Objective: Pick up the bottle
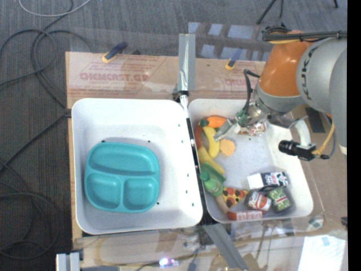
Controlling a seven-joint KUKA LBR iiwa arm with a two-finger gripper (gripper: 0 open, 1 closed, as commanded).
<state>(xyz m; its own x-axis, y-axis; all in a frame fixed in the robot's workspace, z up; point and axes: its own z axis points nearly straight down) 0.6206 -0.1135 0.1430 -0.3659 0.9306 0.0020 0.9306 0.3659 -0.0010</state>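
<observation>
Right bin (299, 205), contents: toy foods along its left wall, including a banana (211, 141), an orange round piece (227, 147) and a green piece (212, 180); small cartons and cans (269, 195) in the near corner; which item is the bottle cannot be told, though a small item with a red-and-white label (254, 129) lies at the far edge, just beside the hand.
Hand (230, 129): low in the far part of this bin; open or closed, cannot tell; nothing seen between its parts.
Progress, as judged: nothing lifted; pick not yet made.
Left bin (79, 117): teal divided tray (122, 176).
Writing: faint red lettering on the cardboard (113, 77) covering the worktop, not legible; "KU" on the arm (304, 66).
</observation>
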